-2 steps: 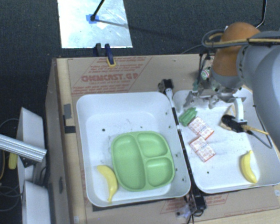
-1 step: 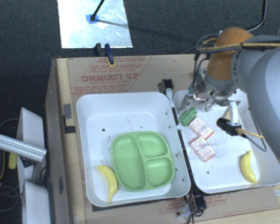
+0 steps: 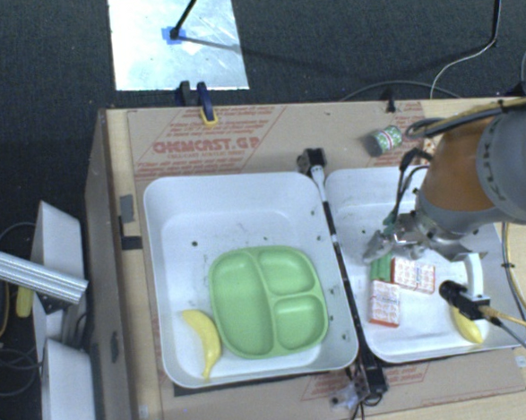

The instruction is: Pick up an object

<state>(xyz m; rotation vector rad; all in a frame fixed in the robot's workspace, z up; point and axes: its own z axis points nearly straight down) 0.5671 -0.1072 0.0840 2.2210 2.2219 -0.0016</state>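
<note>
1. Well, to the right of the green plate [image 3: 268, 300], past the black strip [image 3: 334, 244] between the two bins, the gripper [image 3: 384, 244] hangs low over the right bin [image 3: 361, 202]. Whether it is released or clenched I cannot tell.
2. The grey arm [image 3: 481, 176], with its orange band, comes in from farther right of the plate and covers that bin's far right part.
3. Two red-and-white packets lie flat on the right bin's floor, right of the plate and just beside the gripper. One packet [image 3: 385, 302] is nearer the plate and the other [image 3: 414, 276] is beyond it (touching or only close, I cannot tell).
4. Farther right of the plate, in that bin's near corner, sits a yellow piece [image 3: 470, 329], partly hidden.
5. Up and to the right of the plate, outside both bins, a small greenish can [image 3: 385, 139] lies on the bench [image 3: 239, 130].
6. The bench is a brown board with red print. Behind the plate, a blue clamp [image 3: 205, 99] grips its far edge. Beyond that, a shiny sheet [image 3: 179, 40] lies on the dark floor [image 3: 37, 68].
7. The plate itself lies in the left bin [image 3: 168, 198] and has three compartments. A banana [image 3: 203, 340] lies right against its lower left edge.
</note>
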